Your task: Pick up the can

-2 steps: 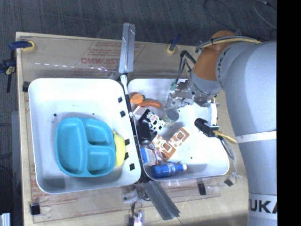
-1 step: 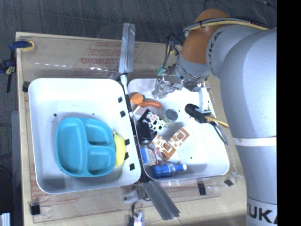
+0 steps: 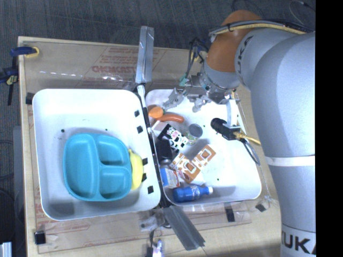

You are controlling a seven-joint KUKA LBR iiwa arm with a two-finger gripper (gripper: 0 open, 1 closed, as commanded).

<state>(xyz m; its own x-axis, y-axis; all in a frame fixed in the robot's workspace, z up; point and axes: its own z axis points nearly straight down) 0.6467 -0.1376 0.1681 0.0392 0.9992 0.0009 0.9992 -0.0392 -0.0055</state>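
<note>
One small grey metal can (image 3: pixel 194 129), upright mid right white bin (image 3: pixel 244 183), likely light, rigid, slippery; grip across its round sides; hand (image 3: pixel 199 96) just above it, spread, holding nothing

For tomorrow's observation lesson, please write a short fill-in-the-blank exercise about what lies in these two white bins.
1. The light blue divided plastic plate lies in the ____ bin.
2. The yellow banana touches the plate's ____ edge.
3. The blue plastic bottle lies on its ____ near the right bin's front wall.
4. The grey arm's gripper is over the ____ bin.

Missing words: left; right; side; right
</note>
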